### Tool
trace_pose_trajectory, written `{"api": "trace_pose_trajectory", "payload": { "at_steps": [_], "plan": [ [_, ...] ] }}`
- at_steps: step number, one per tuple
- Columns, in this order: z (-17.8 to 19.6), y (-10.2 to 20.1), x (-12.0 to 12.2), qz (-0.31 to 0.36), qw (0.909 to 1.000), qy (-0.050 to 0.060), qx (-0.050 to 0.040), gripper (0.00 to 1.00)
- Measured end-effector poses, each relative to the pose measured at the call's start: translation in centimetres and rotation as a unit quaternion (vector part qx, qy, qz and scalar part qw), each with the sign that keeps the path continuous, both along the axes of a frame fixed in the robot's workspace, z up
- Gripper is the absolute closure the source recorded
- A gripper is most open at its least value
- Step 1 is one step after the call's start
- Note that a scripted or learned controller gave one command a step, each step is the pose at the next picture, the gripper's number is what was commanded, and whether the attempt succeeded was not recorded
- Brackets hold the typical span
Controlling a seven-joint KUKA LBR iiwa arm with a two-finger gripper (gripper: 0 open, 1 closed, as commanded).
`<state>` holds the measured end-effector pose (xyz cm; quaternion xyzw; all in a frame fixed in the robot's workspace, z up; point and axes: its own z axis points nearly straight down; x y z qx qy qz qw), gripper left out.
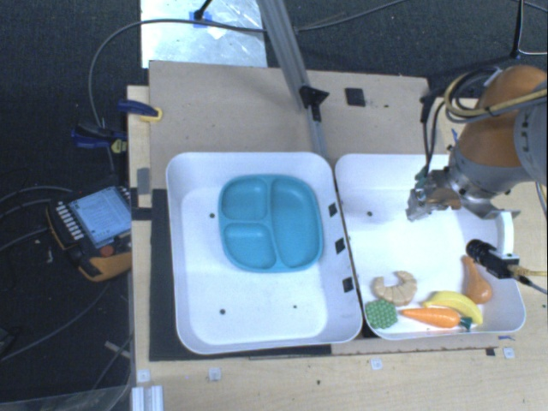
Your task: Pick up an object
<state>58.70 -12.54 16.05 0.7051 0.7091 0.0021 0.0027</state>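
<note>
The gripper (425,202), fingers unreadable, is hovering at twelve o'clock of the light, rigid, slippery carrot (431,317); I'd pinch mid-body.

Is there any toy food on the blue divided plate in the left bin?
No, the blue divided plate shows bare compartments, while the banana, carrot and the other food lie in the right bin.

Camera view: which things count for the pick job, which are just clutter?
For the job:
gripper, over the right bin
croissant
banana
carrot
green broccoli-like piece
orange pear-shaped piece

Lying about:
blue divided plate in the left bin
handheld controller on the floor
clamps at the bench edge
</note>
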Motion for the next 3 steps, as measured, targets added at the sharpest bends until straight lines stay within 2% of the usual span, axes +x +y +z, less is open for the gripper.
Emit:
{"api": "trace_pose_trajectory", "payload": {
  "at_steps": [1,2,3],
  "plan": [
    [4.5,-0.2,-0.4,0.000,1.0000,0.000,-0.0001,1.00],
    [6.5,-0.2,-0.2,0.000,1.0000,0.001,0.0002,1.00],
    [7.5,5.1,0.2,0.003,1.0000,0.002,0.0015,1.00]
  ]
}}
